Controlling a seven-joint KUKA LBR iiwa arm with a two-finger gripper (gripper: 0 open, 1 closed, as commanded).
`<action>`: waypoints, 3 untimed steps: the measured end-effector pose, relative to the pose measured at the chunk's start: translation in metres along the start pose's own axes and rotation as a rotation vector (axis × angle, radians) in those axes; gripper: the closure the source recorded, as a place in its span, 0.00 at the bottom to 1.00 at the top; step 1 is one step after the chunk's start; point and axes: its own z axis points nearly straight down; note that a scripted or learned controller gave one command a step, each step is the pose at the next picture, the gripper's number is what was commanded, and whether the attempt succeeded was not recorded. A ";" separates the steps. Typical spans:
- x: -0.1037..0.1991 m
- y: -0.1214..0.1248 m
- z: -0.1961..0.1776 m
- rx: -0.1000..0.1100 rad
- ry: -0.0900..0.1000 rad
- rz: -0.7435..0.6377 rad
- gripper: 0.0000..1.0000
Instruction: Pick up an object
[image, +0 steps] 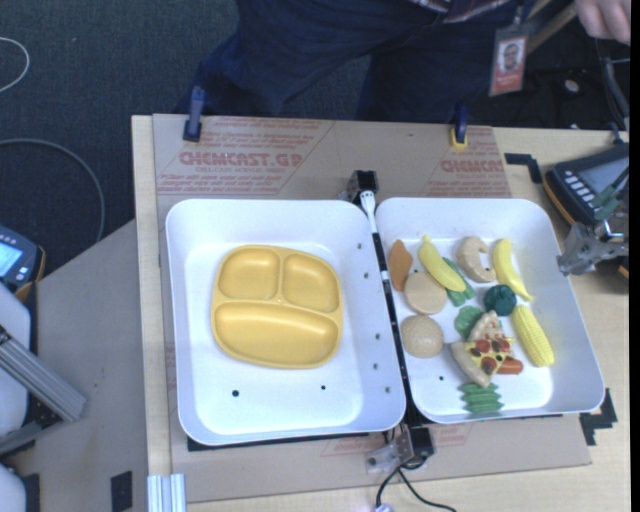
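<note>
Cardboard-topped counter (300, 160) carries two shallow white bins, the grey gripper (590, 250) hovering at the outer rim of the right-hand white plastic bin (560, 385); its opening cannot be told, and nothing shows in its grasp. Toy foods lie just beside it toward the bin's middle: a yellow plastic banana (509, 268) nearest, a yellow corn cob (533, 335) close by. The pick looks unstarted; next it must centre over one piece and descend.

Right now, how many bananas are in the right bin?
2. One banana lies in the far middle of the right bin, beside the brown piece; the other banana lies nearer the bin's right wall. None seems hidden.
</note>
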 end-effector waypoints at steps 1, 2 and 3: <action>0.049 -0.006 0.068 0.015 0.002 0.007 1.00; 0.080 -0.001 0.070 0.003 0.003 -0.003 1.00; 0.127 -0.002 0.109 0.006 0.003 -0.005 1.00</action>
